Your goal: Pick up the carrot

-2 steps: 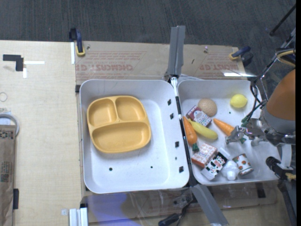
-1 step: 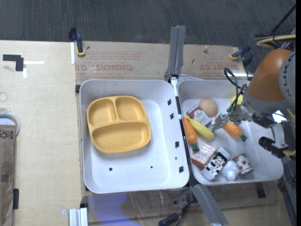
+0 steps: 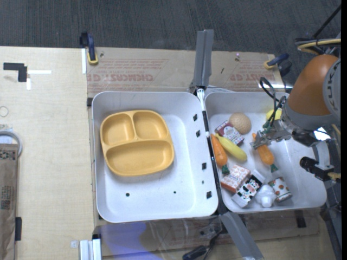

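In the right bin [image 3: 309,199] we see a cow-print carton [image 3: 248,191], a red packet [image 3: 235,179] and a small can [image 3: 280,189] nearest us. Behind them the carrot [image 3: 219,150] lies along the bin's left wall, touching a banana [image 3: 232,147]. A second orange piece [image 3: 265,155] sits just under the gripper [image 3: 262,139], whose opening we cannot tell. The yellow divided plate [image 3: 137,142] fills the left bin [image 3: 157,199].
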Robot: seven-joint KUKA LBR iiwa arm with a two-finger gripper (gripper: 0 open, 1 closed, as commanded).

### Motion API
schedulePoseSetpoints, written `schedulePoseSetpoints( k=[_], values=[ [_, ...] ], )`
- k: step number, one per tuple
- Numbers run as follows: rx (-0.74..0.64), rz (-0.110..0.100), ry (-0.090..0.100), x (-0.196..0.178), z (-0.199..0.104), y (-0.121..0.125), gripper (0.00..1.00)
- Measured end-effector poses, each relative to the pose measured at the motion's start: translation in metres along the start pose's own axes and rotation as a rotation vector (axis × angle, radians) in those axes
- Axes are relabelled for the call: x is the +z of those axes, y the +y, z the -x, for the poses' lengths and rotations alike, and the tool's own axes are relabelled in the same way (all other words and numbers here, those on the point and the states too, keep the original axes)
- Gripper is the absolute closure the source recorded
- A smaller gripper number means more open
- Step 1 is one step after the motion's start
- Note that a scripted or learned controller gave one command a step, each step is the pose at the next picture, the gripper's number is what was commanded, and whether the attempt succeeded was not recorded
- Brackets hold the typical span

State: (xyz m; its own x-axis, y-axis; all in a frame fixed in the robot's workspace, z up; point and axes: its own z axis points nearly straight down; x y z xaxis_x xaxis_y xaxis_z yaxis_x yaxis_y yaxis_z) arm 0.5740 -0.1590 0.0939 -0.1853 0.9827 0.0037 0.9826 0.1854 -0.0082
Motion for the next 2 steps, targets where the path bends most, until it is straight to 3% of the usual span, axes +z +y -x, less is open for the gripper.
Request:
schedulePoseSetpoints(
  k=[1,2],
  values=[
    [0.291,0.004,-0.003,-0.017,0.052,0.015,1.0],
    [0.306,0.003,-0.002,-0.091,0.004,0.015,1.0]
  ],
)
